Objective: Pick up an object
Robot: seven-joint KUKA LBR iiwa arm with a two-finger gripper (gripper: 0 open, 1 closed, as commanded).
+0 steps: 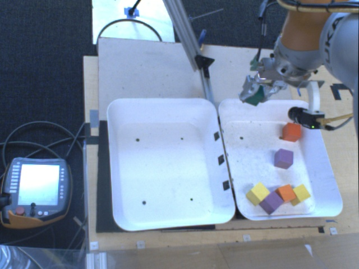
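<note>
Above the far edge of the right bin [331,178], the gripper [256,94] hangs with a dark green block [256,98] between its fingertips — the fingers look closed onto it, and the block sits clear of the bin floor. By my reading the pick is made, so the danger lies in keeping it.

Only a corner of the green block seems pinched, low at the tips; a jolt or a quick swing of the arm could let it twist out and drop. Falling from where it hangs, it might strike the bin rim and bounce onto the bench [146,66] rather than back inside. The slanted metal post [185,27] stands near to the gripper's left in the view, so a careless sweep toward the left bin [118,167] could clip it.

Lower in the right bin lie an orange block [291,131], a purple cube [283,158], and a cluster of yellow, purple and orange blocks [279,195] — well apart from the gripper.

No brand, label or writing can be read; the teach pendant [35,192] screen shows blank white.
</note>
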